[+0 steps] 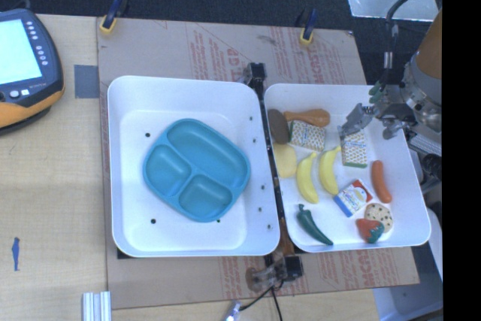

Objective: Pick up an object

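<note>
I see a blue divided plate (197, 169) in the left bin (120, 162). In the right bin (417, 177), two yellow bananas (318, 173) lie beside a patterned packet (355, 150); its print is unreadable. My pincer (359, 119) hovers over that packet, fingers apart, gripping nothing.
</note>
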### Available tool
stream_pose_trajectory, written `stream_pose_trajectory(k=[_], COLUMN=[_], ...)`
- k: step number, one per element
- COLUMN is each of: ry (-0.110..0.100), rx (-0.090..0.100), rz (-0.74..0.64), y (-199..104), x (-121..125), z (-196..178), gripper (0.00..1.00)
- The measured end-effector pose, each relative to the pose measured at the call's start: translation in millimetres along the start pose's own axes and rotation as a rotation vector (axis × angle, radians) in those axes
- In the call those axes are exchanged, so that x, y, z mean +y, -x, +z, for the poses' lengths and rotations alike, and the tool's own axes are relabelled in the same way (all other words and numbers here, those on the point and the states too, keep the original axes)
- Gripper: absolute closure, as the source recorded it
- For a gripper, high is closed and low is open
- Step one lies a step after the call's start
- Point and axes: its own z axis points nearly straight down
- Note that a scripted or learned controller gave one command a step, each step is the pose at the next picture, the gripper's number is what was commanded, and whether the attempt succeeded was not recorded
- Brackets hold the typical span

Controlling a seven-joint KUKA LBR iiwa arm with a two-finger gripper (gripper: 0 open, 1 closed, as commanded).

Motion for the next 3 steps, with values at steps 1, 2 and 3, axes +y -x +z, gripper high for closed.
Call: stream_pose_trajectory(k=[1,2,3], ry=[0.012,0.017,0.013], rx=[-0.003,-0.004,-0.006], rz=[0.002,0.001,-0.003], y=[2.5,-6.8,-5.9], x=[9.8,3.0,2.5], z=[159.3,167.6,157.9], gripper=[0.0,0.0,1.0])
